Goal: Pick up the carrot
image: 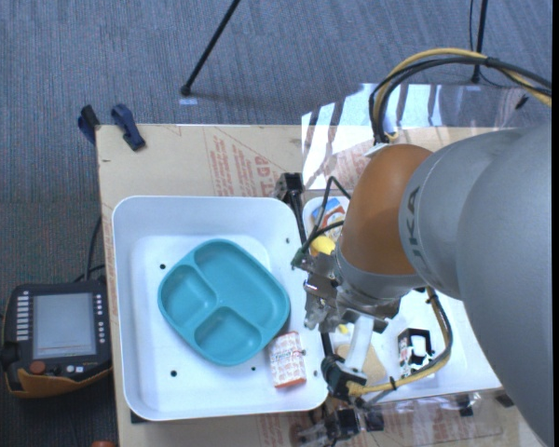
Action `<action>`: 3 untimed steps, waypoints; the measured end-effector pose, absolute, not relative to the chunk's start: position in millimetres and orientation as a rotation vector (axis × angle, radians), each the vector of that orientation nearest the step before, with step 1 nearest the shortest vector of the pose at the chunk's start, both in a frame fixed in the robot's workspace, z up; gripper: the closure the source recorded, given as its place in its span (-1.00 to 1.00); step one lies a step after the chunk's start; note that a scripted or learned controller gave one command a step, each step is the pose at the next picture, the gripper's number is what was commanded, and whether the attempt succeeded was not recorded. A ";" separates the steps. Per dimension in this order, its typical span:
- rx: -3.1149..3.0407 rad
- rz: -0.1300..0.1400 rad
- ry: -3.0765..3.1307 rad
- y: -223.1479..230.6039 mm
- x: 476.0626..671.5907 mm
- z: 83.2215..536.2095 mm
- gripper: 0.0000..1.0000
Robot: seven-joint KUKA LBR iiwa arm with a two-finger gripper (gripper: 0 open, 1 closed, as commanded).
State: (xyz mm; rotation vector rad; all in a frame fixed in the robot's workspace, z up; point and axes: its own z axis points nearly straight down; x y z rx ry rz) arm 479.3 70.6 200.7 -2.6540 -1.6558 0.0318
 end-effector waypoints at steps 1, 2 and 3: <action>-2.155 0.008 -2.279 50.4 475.0 185.6 1.00; -2.217 0.005 -2.223 28.8 475.5 193.4 1.00; -2.417 0.007 -2.002 58.2 570.9 185.6 1.00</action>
